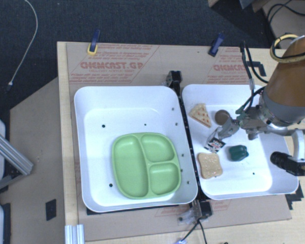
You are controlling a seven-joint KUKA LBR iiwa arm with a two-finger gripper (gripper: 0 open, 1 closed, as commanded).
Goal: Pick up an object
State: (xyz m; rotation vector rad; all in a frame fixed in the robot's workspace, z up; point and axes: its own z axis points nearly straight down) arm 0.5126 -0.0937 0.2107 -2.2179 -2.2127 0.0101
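The small card (pixel 214 145) lies in the right bin (pixel 264 187) directly under the gripper (pixel 215 138); whether the gripper pinches it I cannot tell. Toast (pixel 210 165) sits just below, a green block (pixel 238 153) to its right, cheese (pixel 201 115) above.

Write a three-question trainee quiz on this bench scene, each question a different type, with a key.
1. True or false: the green divided plate lies in the right bin.
2. Multiple choice: which item lies nearest the hand? A. the small black-and-white item B. the dark green object C. the blue clamp
3. Fill in: the green divided plate has ___ compartments.

Key
1. False: it lies in the left bin; the right bin holds the wedge-shaped cheese toy, the bread slice toy and the brown round item.
2. A
3. three
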